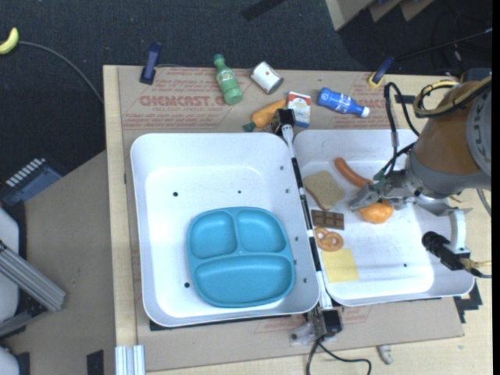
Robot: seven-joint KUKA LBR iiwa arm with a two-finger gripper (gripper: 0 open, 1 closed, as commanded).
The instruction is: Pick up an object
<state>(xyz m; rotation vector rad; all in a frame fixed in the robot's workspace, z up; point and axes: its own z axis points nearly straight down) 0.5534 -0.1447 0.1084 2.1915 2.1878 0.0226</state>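
Observation:
In the right bin [406, 283], my gripper [373, 199] reaches in from the right and hangs low over a small orange fruit [378, 213], touching or just above its top. Close by to the left lie a red sausage [351, 172], a brown bread slice [324, 187], a dark chocolate bar [327, 219], a pretzel-like ring [330, 241] and a yellow cheese slice [341, 265]. The grey wrist and its orange band [449, 135] cover the bin's right side.
The left bin [156, 178] holds a blue divided plate [238, 256]. On the bench behind the bins lie a green bottle [228, 80], a white can [266, 76], a small carton [298, 108], a blue bottle [342, 102] and a blue clip [150, 62].

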